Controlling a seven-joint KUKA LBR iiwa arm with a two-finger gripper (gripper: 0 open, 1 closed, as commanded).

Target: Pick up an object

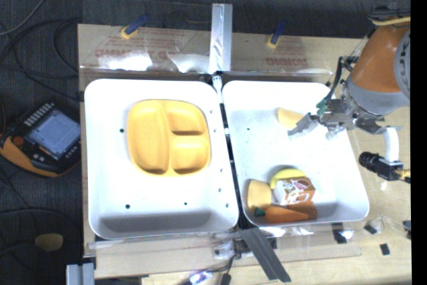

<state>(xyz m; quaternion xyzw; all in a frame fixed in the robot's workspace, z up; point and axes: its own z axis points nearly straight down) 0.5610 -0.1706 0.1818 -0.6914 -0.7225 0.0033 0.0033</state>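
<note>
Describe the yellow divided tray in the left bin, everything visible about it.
The yellow tray is a rounded rectangle that looks like smooth moulded plastic, slightly glossy. Raised ridges split it into three compartments: one long one down its left side and two smaller ones stacked on its right. It lies flat and right way up on the floor of the left bin, a little above the bin's middle, clear of all four walls. Nothing rests in it or touches it apart from the bin floor beneath.
</note>
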